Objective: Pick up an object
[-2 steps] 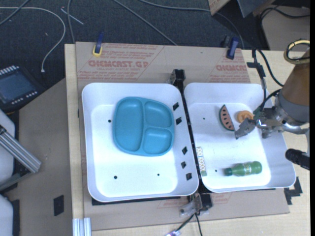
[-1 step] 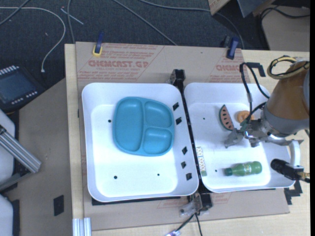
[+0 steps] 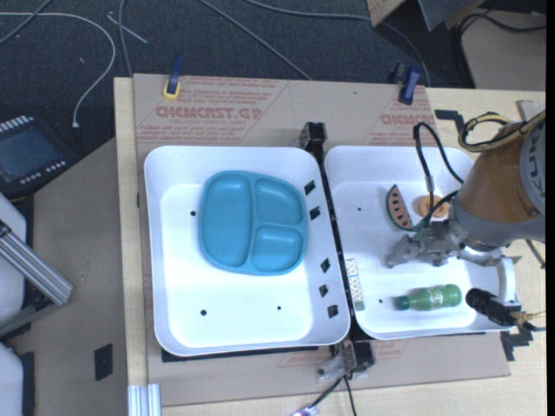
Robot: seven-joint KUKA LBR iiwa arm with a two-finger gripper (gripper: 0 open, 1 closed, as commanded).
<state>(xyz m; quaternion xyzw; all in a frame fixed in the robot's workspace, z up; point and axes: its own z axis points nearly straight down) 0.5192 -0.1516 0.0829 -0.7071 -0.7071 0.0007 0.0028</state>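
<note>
The right bin (image 3: 373, 319) holds three small things. A green bottle (image 3: 429, 298) lies on its side near the front wall. A watermelon slice (image 3: 397, 207) rests toward the back, and a small orange piece (image 3: 427, 204) sits just right of it, partly hidden by the arm. My gripper (image 3: 409, 251) hangs low over the middle of this bin, between the slice and the bottle, just above the bottle in the view. Nothing shows in its grasp.
A blue divided plate (image 3: 253, 222) lies in the left bin (image 3: 173, 302). Black clips line the wall between the two bins. Cables (image 3: 429, 159) loop over the right bin's back, and the arm's orange band (image 3: 499, 185) covers its right side.
</note>
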